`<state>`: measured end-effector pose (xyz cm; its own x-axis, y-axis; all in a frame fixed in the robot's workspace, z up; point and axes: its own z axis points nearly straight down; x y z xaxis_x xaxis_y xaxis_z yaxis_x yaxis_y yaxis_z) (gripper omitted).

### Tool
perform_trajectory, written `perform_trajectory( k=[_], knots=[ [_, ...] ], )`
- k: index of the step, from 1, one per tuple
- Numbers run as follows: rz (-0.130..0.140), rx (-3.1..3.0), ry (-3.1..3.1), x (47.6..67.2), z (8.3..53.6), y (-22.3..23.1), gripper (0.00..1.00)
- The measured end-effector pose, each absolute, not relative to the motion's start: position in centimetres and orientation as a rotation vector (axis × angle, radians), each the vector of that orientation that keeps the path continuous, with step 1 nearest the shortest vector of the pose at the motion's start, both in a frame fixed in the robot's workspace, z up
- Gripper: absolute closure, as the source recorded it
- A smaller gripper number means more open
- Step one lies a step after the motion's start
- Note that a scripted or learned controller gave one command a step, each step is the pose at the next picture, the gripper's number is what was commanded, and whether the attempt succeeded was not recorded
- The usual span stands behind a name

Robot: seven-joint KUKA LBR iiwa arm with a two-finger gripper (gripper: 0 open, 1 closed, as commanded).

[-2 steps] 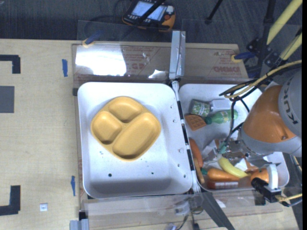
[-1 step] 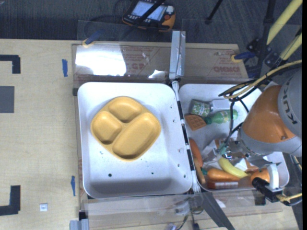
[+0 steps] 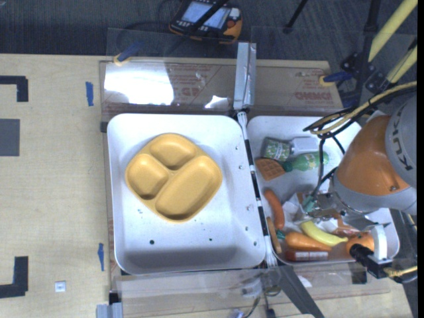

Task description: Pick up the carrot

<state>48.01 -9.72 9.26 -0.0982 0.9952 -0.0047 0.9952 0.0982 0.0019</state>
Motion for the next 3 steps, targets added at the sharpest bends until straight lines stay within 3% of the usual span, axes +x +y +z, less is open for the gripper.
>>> perform_trajectory(
  k=[1,2,3],
  knots=[
    [-0.008,2.107,2.325,47.95,9.87,-9.76,1.00],
    [0.003,2.103,2.349,48.01,9.84,-8.81,0.00],
    [-0.008,2.102,2.342,47.94,10.48,-9.17,1.00]
  ],
)
